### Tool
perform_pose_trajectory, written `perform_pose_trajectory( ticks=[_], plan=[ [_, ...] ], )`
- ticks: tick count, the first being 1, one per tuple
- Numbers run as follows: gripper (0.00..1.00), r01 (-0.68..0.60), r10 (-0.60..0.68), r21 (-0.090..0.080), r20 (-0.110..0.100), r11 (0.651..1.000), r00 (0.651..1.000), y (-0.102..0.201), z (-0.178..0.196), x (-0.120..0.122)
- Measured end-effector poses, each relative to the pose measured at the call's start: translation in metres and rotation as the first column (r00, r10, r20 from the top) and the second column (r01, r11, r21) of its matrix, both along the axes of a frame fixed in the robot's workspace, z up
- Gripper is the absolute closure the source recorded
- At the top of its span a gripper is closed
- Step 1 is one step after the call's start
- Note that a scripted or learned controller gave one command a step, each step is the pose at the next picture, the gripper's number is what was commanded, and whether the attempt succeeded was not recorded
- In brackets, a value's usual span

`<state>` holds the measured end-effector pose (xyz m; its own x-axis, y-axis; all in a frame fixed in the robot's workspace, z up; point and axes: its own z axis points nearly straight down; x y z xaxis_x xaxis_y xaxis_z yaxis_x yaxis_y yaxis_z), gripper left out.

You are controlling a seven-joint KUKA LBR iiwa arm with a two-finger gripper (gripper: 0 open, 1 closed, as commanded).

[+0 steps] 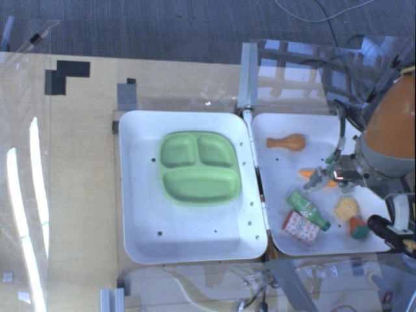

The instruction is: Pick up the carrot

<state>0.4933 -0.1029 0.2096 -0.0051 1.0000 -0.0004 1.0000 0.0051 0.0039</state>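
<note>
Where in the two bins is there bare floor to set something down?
Left bin: bare floor around the green tray, widest in front. Right bin: bare strip between the drumstick and the carrot. Crowded near the tool, bottle and carton.

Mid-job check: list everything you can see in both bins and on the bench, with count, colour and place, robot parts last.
Shallow white bins: two, side by side on the wooden bench.
Green three-compartment plastic tray: one, middle of left bin.
Tan drumstick-shaped toy: one, upper right bin.
Orange carrot: one, mid right bin, partly under the gripper.
Green bottle: one, lying in right bin.
Red-and-white patterned box: one, front of right bin.
Yellow cracker-like square: one, right bin.
Small red-and-green toy: one, right bin's front right.
Gripper: one, grey, over the carrot.
</note>
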Motion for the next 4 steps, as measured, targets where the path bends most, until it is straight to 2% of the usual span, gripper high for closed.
perform_pose_trajectory(
  ticks=[1, 2, 3, 4],
  plan=[
    [0.00, 0.071, -0.071, 0.000, 0.000, 0.997, 0.997, -0.050, -0.091, 0.048],
    [0.00, -0.081, 0.081, -0.001, 0.006, 0.997, 0.997, -0.067, -0.121, 0.090],
    [1.00, -0.083, 0.083, -0.001, 0.014, 0.997, 0.996, -0.065, -0.108, 0.093],
    [1.00, -0.010, 0.010, 0.000, 0.004, 1.000, 1.000, -0.005, -0.019, 0.123]
  ],
)
